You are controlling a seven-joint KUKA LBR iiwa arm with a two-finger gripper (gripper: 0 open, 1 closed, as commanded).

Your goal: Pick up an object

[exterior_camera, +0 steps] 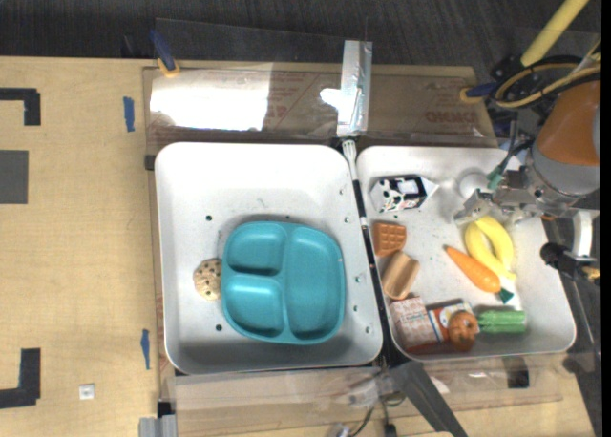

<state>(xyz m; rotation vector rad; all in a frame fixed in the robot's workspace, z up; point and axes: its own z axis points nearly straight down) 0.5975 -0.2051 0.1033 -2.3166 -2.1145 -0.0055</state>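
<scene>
**Hovering over the right bin's upper right corner**

Reaching in from the right edge of the frame, the grey arm with its orange band (573,130) is seen above the upper right part of the right shallow white bin (563,330). The metal two-finger pincer (496,198) is placed just above the yellow plastic banana (490,242); whether it is spread or pressed together cannot be told, since the tips are blurred against the bin floor, and nothing is seen pinched in it.

Just below and left of the banana, an orange plastic carrot (473,270) is laid at a slant, close against it. Further down, near the bin's lower right corner, a green cylindrical object (501,322) is found beside a small reddish-brown round fruit (463,329) and a pale printed carton (411,321). Toward the bin's left wall, a tan bread-like piece (399,274) and an orange-brown waffle-like piece (388,237) are stacked in a column, and a black-and-white patterned toy (399,193) is seen at upper left of this bin.

In the left shallow white bin (181,187), a teal divided plastic plate (284,279) is set low of centre, with a speckled tan cookie (207,278) touching its left edge.
</scene>
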